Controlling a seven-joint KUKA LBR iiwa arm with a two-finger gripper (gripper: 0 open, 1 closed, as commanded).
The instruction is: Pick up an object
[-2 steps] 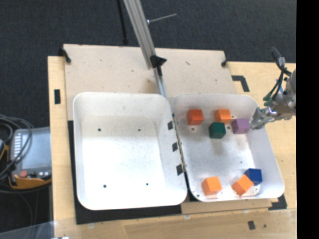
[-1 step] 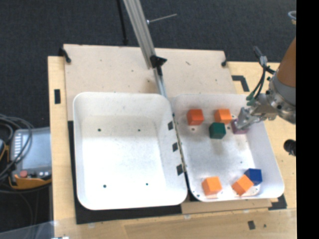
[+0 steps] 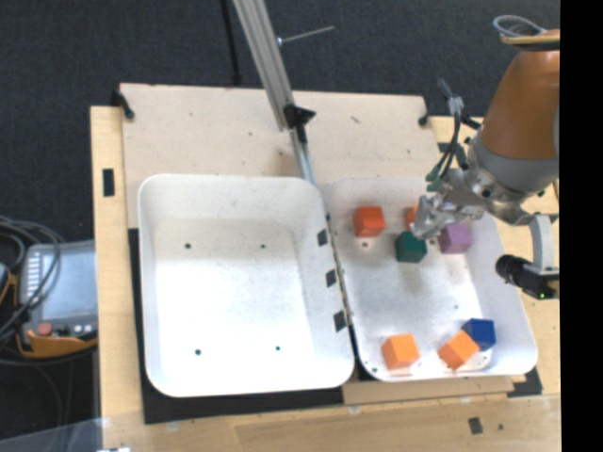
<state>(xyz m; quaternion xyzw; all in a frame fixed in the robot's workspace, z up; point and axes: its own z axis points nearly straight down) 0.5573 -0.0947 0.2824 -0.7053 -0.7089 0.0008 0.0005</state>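
Smooth white plastic bins (image 3: 236, 365) sit on a matt, speckled wooden bench (image 3: 207, 130).

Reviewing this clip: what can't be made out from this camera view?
- Whether the claw is open or shut: too small, seen from above.
- Whether it touches the green block.
- The red-orange thing behind the claw: mostly covered.
- The purple block: partly under the wrist.

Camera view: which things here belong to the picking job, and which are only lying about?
For the job: gripper; green block; purple block; red-orange block; two orange blocks; blue block; right bin.

Lying about: left bin; metal pole; handheld pendant.
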